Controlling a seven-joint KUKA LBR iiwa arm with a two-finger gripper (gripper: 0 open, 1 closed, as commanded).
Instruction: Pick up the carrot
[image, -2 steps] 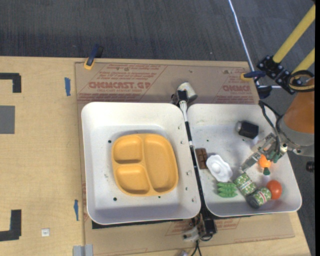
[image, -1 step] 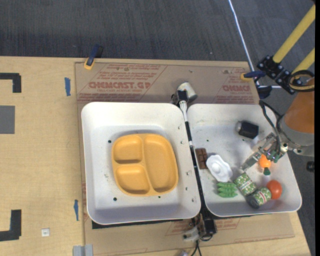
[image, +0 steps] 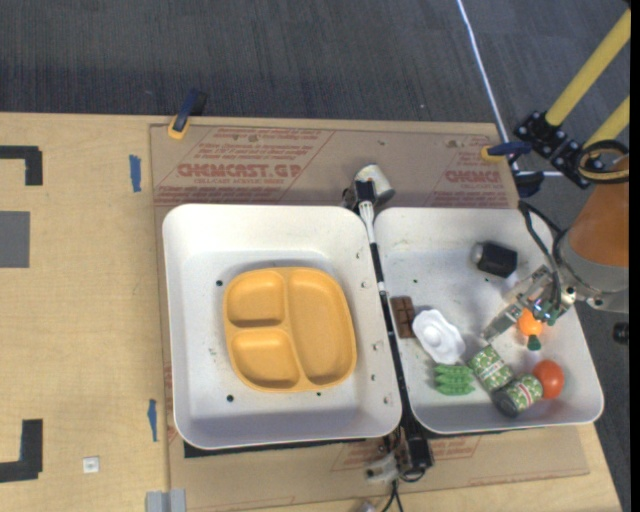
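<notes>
- Orange and small, the carrot (image: 529, 322) sits between my fingers (image: 512, 312), with its green end pointing down toward the near wall of the right bin (image: 585, 345).
- My gripper (image: 527, 310) is closed around the carrot, with a narrow gap that the carrot fills; it looks to be gripped, but I cannot tell if it is lifted off the bin floor or touches it.
- My arm (image: 600, 235) comes in from the right, and the orange band of it is just behind my fingers, over the right wall of the bin.
- Just below my fingers, toward the near corner, a red tomato (image: 548, 378) lies on the bin floor.
- Beside the tomato, a little to the left, two green cans (image: 505, 380) lie close together, touching or almost touching.
- More to the left of the cans are green pea pods (image: 452, 378), and above them a white object (image: 438, 335) that I cannot name.
- Near the dividing wall lies a brown chocolate bar (image: 402, 315).
- Above and to the left of my fingers, well apart, is a black block (image: 496, 259).
- Far to my left, in the left bin (image: 190, 300), a yellow plate (image: 290, 327) with three compartments lies flat.
</notes>
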